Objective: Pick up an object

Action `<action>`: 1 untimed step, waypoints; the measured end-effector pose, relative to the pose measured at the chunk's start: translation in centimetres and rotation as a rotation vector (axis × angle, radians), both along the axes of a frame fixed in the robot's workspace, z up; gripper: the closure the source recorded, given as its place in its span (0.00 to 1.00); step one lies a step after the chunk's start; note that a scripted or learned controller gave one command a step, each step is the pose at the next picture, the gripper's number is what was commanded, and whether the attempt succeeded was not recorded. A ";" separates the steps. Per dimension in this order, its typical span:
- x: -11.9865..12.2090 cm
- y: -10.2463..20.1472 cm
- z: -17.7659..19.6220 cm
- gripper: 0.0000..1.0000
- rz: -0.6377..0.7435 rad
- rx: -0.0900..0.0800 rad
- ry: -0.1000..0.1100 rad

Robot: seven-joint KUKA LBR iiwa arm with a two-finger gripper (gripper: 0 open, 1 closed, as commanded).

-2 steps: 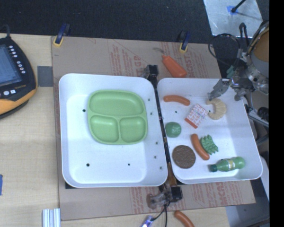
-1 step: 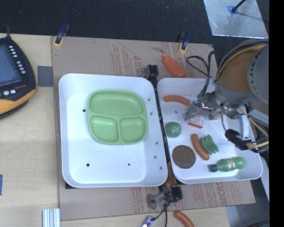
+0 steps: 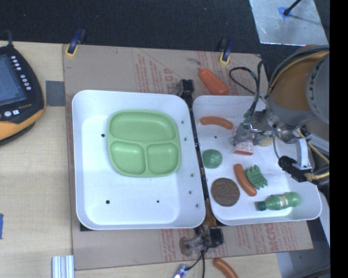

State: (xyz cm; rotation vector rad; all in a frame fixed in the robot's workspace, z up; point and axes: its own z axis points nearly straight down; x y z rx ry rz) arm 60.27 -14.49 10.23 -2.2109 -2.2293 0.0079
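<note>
Right under the gripper [image 3: 247, 133], touching or almost touching it, lies a small red-and-white piece [image 3: 243, 149] on the floor of the right bin [image 3: 220, 105]. The wrist body hides the claw's tips, so I cannot tell whether it is open or closed, and nothing can be seen held in it. That piece looks like the likeliest target for this pick.

Just beside the gripper, toward the left bin, sits an upper sausage [image 3: 216, 121]. A green ball [image 3: 212, 158] is near on the same side, a little toward the camera. Nearer the camera than the gripper are a lower sausage [image 3: 245, 179] and a green leafy toy [image 3: 256, 177], pressed side by side. Beyond those lie a brown disc [image 3: 225, 191] and a green bottle [image 3: 278, 201] on its side.

To do this well, I judge that the claw should be centred over the small piece and descend straight. The piece is low and small, so it should close only once it is down at the bin floor. The piece has free space around it, which helps. A lift should be slow and vertical, so that any slip shows early. The dangling cable [image 3: 243, 77] behind the wrist could snag on a wide swing.

Well apart from the gripper, the left bin [image 3: 87, 201] holds a green divided plate [image 3: 144, 142]. An orange carrot-like toy [image 3: 213, 81] lies outside the bins. Farthest off is a teach pendant [image 3: 11, 97].
</note>
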 end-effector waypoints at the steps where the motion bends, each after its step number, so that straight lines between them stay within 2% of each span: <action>1: -0.9 7.7 9.1 1.00 -0.002 0.003 -0.004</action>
